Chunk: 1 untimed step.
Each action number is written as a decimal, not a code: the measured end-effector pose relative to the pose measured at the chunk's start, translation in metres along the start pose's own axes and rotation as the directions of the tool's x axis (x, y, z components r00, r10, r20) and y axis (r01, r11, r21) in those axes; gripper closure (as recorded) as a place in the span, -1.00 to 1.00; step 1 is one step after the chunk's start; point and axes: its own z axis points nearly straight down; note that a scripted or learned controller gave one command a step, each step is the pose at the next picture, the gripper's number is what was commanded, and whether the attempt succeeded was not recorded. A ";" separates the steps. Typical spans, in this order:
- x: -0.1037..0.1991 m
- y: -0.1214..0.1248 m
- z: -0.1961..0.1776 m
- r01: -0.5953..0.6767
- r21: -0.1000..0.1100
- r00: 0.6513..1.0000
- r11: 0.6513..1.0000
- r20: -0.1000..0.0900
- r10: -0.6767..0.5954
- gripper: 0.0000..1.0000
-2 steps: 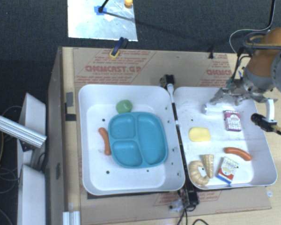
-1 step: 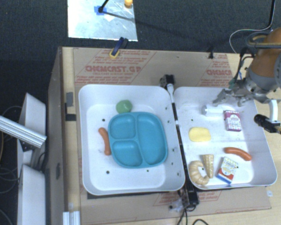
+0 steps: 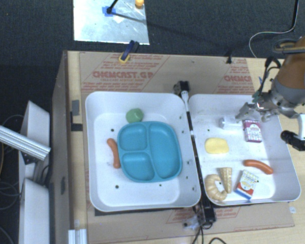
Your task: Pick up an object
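Note:
My gripper (image 3: 255,112) hangs over the far right part of the right bin (image 3: 287,159), under the grey wrist and orange band. Just in front of it lies a small maroon carton (image 3: 252,131); whether they touch cannot be made out. Further objects in this bin are a yellow block (image 3: 216,146), an orange sausage (image 3: 257,166), a cone (image 3: 225,177), a croissant (image 3: 214,186) and a red and white carton (image 3: 247,183). A small grey piece (image 3: 224,121) lies left of the gripper.
The left bin (image 3: 99,136) holds a blue divided tray (image 3: 149,151), a green ball (image 3: 134,115) and another orange sausage (image 3: 114,153). A black divider (image 3: 190,136) runs between the bins. A black part of the arm (image 3: 296,139) juts over the right bin's right rim.

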 end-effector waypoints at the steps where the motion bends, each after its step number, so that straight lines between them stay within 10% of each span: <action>1: -0.001 0.010 0.016 0.002 -0.014 1.000 1.000 0.003 -0.002 -1.00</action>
